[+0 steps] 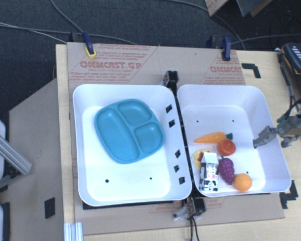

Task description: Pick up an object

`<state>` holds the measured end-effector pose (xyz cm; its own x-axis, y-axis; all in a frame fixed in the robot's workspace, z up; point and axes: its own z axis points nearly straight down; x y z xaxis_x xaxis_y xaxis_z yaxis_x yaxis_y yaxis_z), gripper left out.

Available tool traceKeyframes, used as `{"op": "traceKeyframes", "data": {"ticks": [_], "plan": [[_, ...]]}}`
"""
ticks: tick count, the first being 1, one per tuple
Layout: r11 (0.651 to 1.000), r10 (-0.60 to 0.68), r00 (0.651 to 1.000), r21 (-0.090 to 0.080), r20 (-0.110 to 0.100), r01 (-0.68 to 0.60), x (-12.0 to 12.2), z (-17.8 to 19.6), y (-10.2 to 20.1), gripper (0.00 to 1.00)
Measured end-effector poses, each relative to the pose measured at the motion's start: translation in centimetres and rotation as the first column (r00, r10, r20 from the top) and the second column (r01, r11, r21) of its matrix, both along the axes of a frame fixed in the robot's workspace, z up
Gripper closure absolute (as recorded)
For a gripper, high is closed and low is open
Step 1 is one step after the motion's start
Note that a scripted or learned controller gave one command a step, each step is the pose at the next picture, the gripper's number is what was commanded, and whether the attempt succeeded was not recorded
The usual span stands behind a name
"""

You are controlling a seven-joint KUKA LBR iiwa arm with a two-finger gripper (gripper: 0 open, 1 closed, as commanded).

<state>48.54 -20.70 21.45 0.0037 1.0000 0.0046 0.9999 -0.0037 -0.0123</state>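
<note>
The pincer (265, 137) hangs over the right bin's (251, 97) right edge; whether it is wide or narrow, I cannot tell. Carrot (210, 138), tomato (227, 147), grapes (226, 168), orange (242, 182) and small carton (209, 172) cluster near the bin's front edge. A blue plate (129, 130) lies in the left bin (85, 149).

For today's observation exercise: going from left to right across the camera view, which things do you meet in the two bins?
Blue divided plate → carrot → purple grapes → orange → gripper at the right bin's right side.
</note>
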Motion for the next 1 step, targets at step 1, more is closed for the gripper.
{"op": "traceKeyframes", "data": {"ticks": [1], "plan": [[1.0,0.004,1.0,-0.004,0.011,-0.004,0.29,0.56,0.03,0.0]]}}
